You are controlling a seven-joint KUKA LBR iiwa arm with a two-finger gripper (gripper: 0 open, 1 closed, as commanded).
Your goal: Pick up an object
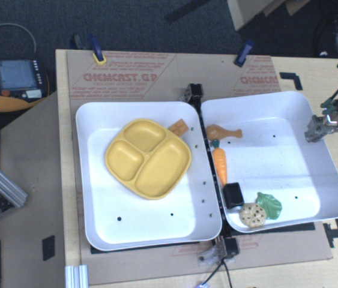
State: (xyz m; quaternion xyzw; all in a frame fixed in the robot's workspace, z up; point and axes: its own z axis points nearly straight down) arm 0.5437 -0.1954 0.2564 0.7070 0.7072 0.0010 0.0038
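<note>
So my hand (323, 126) is parked way over at the right rim of the right bin (289, 110), and honestly I can't tell from this angle if it's open or closed. Nothing looks to be in it though. Everything pickable sits well apart from it, bunched along that bin's left wall: a drumstick (223, 132), a carrot (219, 164), a black block (233, 195), a cookie (253, 215) and a green leafy thing (270, 204). The left bin (96, 179) has a yellow divided plate (148, 158). I'd say the pick hasn't really started; approach, grasp and lift are all left.
</note>
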